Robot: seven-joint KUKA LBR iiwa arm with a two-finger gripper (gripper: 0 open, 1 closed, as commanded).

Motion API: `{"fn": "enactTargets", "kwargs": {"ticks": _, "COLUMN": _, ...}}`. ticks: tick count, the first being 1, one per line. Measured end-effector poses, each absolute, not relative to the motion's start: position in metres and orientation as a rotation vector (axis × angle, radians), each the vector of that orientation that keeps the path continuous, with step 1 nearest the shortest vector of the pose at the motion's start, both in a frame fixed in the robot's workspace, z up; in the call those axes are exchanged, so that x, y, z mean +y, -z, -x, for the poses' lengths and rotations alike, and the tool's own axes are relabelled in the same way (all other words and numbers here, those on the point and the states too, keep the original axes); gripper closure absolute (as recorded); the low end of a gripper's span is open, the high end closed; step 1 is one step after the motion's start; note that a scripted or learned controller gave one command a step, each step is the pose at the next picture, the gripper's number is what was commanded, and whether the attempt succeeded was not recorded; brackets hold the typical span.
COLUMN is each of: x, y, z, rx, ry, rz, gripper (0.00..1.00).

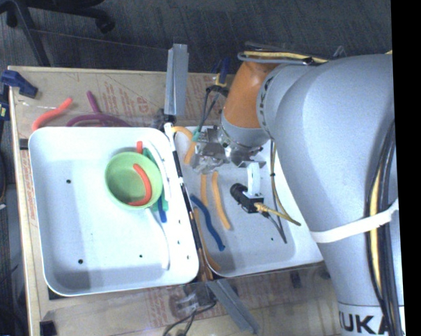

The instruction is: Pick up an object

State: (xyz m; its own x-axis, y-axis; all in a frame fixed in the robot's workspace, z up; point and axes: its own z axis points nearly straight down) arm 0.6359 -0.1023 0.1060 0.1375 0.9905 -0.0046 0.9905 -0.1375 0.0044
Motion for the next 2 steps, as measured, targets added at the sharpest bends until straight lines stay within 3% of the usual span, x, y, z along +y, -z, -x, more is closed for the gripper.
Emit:
{"fn": "enactTargets", "kwargs": {"ticks": 1, "x": -0.1045, "y": -0.1066, "z": -0.6358, "rx": 2.056, "ry": 0.004, "rz": -2.364, "gripper": 0.0}}
{"fn": "enactTargets", "kwargs": {"ticks": 2, "x": -0.103, "y": -0.1162, "z": -0.6361, "rx": 2.062, "ry": 0.002, "rz": -2.362, "gripper": 1.0}}
